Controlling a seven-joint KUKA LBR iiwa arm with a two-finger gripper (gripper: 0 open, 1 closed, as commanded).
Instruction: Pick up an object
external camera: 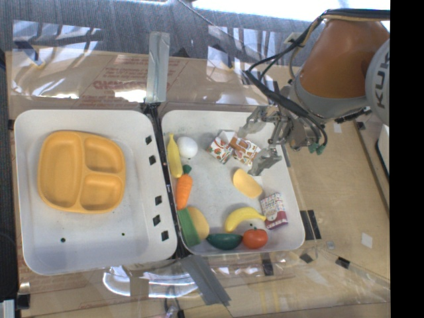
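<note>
From the overhead camera I see my gripper [263, 140] low over the right bin [296, 207], jaws spread and pinching nothing. The carton [234, 148] lies just beside it, with the yellow wedge [247, 183] below. Nothing is lifted; the whole pick remains.

A robot lab: taped cardboard bench [119, 78] with two white bins [26, 197] of toy food.

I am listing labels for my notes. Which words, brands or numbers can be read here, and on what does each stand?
"KU": grey arm housing, cut off at the edge.
Red print on the cardboard: too blurred.
Print on the snack packet and small carton: too small.
</note>
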